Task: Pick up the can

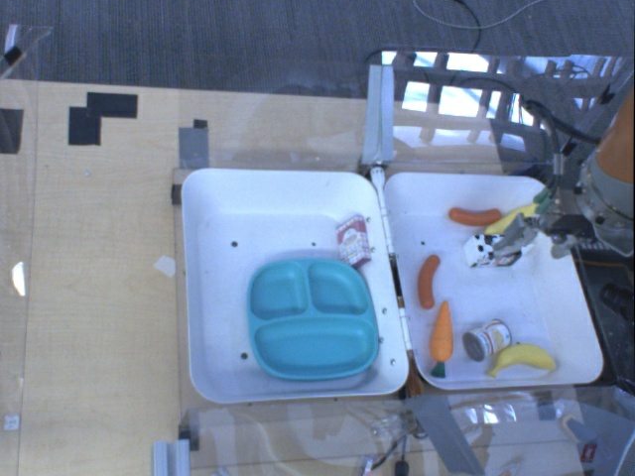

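Glossy metal can (487, 340); smooth white plastic bins (213, 266).

a pale wooden bench (89, 296) carries two shallow white bins side by side, the left bin (213, 266) and right bin (556, 296) touching along their inner rims; black tape patches (99, 115) mark its far left.

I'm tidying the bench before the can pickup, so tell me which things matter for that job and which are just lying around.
For the job:
can, lying in the right bin
gripper, above the right bin

Just lying about:
banana beside the can
carrot
two sausages
teal divided plate in the left bin
small red packet
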Motion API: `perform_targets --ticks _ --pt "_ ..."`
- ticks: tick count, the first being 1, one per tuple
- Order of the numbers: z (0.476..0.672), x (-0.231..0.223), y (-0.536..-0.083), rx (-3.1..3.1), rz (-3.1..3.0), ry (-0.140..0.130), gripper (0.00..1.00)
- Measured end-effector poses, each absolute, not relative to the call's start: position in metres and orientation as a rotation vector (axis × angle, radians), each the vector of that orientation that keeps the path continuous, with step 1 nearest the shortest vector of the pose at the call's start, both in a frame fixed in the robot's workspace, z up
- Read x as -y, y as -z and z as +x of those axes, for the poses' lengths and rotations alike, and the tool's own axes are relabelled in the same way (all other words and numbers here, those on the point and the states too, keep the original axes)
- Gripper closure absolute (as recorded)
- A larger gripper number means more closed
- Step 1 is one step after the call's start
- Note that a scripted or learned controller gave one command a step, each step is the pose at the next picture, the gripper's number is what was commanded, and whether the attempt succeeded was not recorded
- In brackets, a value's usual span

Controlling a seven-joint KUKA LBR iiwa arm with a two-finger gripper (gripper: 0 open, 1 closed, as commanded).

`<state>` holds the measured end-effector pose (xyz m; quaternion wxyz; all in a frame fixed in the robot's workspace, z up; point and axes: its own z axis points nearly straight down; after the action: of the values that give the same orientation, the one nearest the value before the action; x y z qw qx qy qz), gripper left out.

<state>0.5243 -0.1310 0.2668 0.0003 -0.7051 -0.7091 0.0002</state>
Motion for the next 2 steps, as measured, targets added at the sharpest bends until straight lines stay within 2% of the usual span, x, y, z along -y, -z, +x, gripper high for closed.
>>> perform_targets --ticks 1,2 --pt "0.527 0.142 -0.102 2.144 -2.293 -0.001 0.00" --pt "0.518 0.141 -0.088 2.042 -2.396 0.015 0.00"
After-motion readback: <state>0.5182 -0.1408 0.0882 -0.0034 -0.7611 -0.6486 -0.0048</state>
